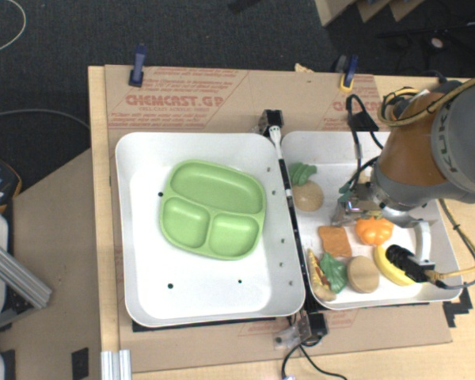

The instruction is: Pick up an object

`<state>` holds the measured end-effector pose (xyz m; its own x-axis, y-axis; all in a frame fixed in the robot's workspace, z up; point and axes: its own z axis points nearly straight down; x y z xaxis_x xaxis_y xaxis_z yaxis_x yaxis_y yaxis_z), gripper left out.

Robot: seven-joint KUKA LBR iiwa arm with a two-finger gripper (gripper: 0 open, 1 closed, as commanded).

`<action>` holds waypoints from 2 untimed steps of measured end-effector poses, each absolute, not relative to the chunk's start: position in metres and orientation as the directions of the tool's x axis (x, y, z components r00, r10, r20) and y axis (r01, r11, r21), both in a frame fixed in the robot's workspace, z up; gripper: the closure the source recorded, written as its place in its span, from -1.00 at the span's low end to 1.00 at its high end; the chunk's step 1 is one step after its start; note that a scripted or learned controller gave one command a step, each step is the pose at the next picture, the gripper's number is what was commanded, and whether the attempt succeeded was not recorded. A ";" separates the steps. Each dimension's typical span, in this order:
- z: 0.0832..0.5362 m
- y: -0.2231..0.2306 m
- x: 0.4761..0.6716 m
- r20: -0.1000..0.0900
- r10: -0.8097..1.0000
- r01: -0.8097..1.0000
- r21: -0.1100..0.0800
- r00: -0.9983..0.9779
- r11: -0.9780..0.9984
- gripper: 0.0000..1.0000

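The right bin (332,145) holds several toy foods. An orange round fruit (374,230) lies just below my gripper (352,206), which hangs low over the bin's middle. An orange-brown square slice (335,241) sits left of the fruit. A beige round piece (307,197) and a green leafy piece (302,172) lie to the gripper's left. A yellow banana (397,266), a tan round piece (363,275) and a green and red item (329,271) rest along the front wall. The grey and orange arm (416,153) hides the bin's right part.
The left bin (142,275) bears a light green divided plate (213,209). Black clips (271,121) sit where the bins meet. Two blue clamps (137,66) hold the cardboard sheet at the back edge. Cables (362,125) trail beside the arm.
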<state>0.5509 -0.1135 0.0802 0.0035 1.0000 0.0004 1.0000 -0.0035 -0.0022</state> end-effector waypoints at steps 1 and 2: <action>0.190 -0.009 0.486 0.006 1.000 1.000 0.005 -0.010 0.010 1.00; 0.442 -0.016 0.481 0.000 1.000 1.000 0.022 -0.002 0.002 1.00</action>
<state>0.4808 -0.0158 0.4417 -0.0021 1.0000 0.0004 0.9998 0.0021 0.0221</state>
